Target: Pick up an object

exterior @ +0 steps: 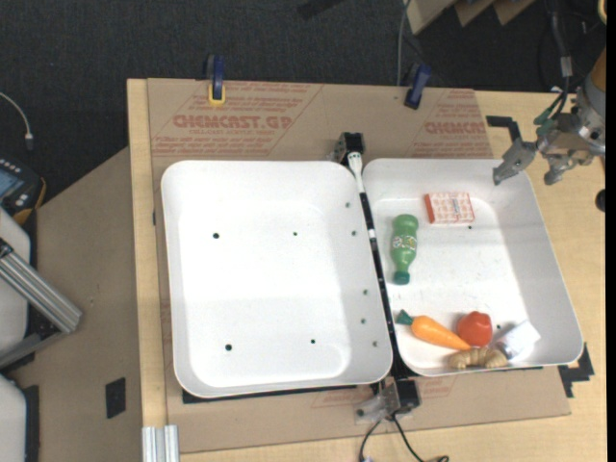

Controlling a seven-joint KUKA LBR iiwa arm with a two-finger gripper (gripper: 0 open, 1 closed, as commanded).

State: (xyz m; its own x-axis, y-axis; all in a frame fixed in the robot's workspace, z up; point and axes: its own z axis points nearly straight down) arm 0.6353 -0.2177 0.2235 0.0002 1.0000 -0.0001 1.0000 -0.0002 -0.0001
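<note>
On a brown board (289,114) over dark carpet (144,27), two white bins are set; the right bin (553,268) holds a carrot (433,331). The gripper (532,169) is spread above its far corner.

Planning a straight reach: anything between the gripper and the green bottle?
In the camera view, the pink patterned card lies roughly between the gripper and the green bottle; otherwise just bare floor of the right bin.
</note>
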